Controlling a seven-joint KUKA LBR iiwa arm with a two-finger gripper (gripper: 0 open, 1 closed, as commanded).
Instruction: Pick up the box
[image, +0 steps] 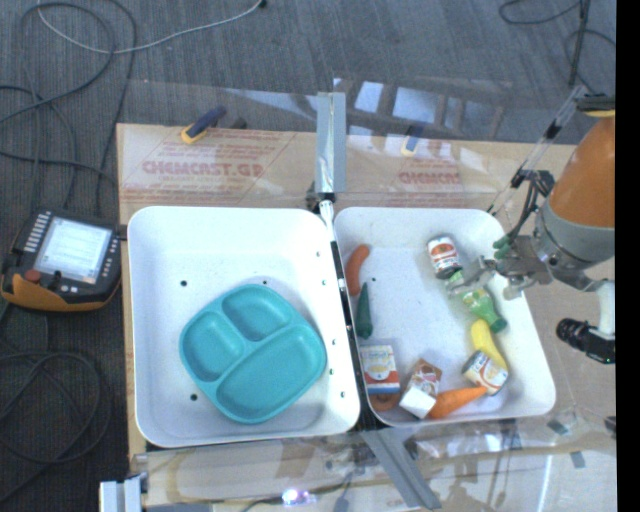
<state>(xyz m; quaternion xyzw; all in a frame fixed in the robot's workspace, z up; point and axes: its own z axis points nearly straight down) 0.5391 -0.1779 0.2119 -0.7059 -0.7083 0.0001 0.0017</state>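
A small white and red box lies near the front of the right bin. Just to its right sits a second small box, red-brown, touching a white block. My gripper hangs over the right side of this bin, beside a red-labelled can and above a green bottle. It is well behind and to the right of both boxes. I see nothing held in it.
The right bin also holds an orange sausage, a dark green vegetable, a yellow banana, a small can and a carrot. A teal divided plate lies in the left bin.
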